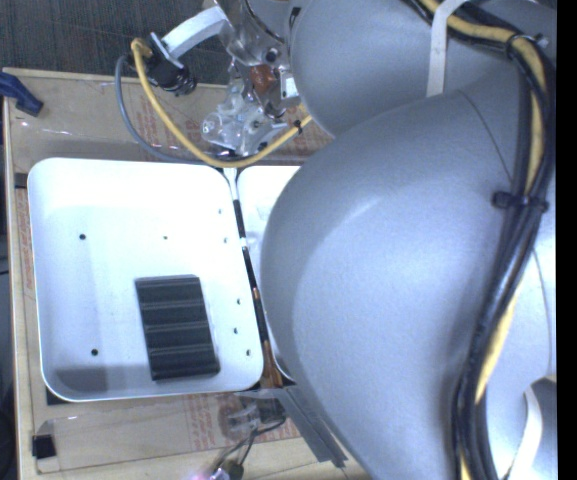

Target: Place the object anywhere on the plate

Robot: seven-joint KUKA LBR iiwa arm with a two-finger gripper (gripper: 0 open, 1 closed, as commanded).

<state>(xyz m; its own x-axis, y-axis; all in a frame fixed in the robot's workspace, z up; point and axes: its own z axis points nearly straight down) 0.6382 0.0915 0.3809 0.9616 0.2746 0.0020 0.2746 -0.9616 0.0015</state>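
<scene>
While the arm (418, 248) covers most of the right bin (268, 193), the gripper (236, 128) sits above the bins' far edge; finger state cannot be determined. A dark ribbed block (176, 326) lies flat in the left bin (68, 198), near its front.

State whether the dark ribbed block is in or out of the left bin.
In: the dark ribbed block lies flat on the left bin floor, inside its rim.

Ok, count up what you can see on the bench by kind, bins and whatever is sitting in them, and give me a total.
White bins: 2, the left bin and the right bin, which is mostly behind the arm.
Dark ribbed plates: 1, the plate lying flat in the left bin.
Total: 3
</scene>
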